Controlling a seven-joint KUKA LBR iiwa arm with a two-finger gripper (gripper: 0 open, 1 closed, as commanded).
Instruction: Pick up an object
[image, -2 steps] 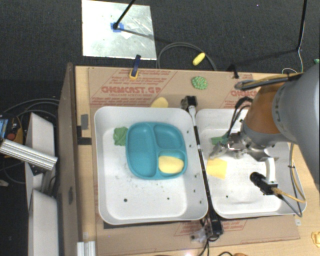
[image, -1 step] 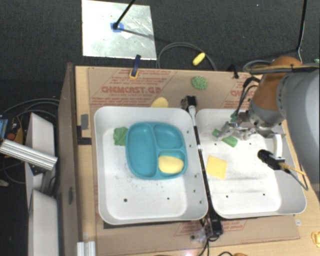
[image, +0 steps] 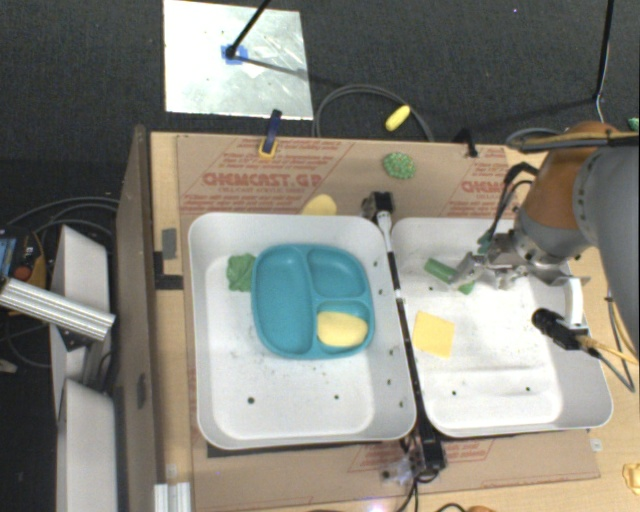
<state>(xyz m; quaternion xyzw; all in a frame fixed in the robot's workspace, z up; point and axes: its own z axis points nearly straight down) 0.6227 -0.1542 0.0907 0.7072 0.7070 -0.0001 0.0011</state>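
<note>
two white bins (image: 300, 425) on cardboard-topped bench (image: 300, 180), dark carpet (image: 80, 80), tool (image: 478, 262)

Arm (image: 585, 200) is cut off by the right edge past the orange band. Gripper (image: 478, 268) fingertips are too small and blurred to be resolved; contact with the green block (image: 440, 270) cannot be confirmed. Green leafy item (image: 240, 271) is partly hidden behind the blue tray (image: 290, 310). Yellow object (image: 320, 206) is partly hidden by the left bin's rim (image: 290, 218).

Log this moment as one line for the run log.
pincer low in right bin | beside green piece | yellow square loose | tray in left bin | nothing seen lifted
</note>
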